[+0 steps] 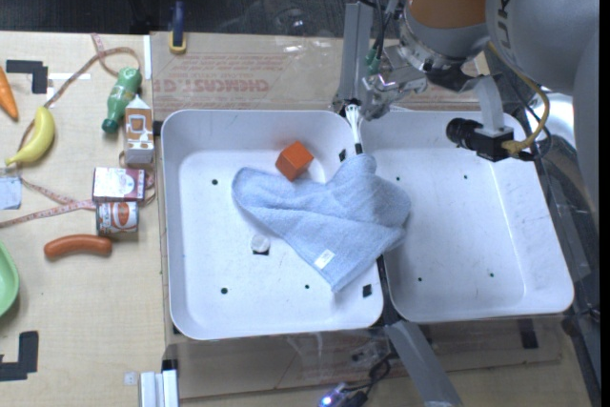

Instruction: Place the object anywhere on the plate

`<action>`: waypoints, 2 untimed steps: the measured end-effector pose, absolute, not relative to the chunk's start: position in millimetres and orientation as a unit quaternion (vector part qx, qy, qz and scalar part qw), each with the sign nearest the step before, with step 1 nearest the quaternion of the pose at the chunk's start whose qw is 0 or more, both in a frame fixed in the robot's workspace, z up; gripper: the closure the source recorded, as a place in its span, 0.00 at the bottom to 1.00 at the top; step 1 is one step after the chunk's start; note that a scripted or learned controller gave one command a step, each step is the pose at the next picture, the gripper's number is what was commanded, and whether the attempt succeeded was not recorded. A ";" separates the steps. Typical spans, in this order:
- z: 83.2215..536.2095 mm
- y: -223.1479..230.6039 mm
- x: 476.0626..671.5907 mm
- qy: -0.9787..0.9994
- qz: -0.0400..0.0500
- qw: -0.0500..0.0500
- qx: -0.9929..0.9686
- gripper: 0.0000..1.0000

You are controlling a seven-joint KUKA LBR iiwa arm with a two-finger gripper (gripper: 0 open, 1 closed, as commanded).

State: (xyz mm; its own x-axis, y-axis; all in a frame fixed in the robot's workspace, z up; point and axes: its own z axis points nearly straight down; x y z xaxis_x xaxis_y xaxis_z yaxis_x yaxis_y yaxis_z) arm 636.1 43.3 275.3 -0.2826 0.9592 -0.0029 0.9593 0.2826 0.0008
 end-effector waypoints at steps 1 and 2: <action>329.0 -10.9 554.8 0.753 -0.001 0.000 0.658 1.00; 294.7 -93.1 478.0 0.855 -0.001 0.000 0.518 1.00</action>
State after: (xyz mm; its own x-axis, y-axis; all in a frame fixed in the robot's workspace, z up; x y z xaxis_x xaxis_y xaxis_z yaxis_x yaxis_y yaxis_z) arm 478.0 -93.1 294.7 -0.4624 0.8867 -0.0003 0.8867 0.4624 -0.0021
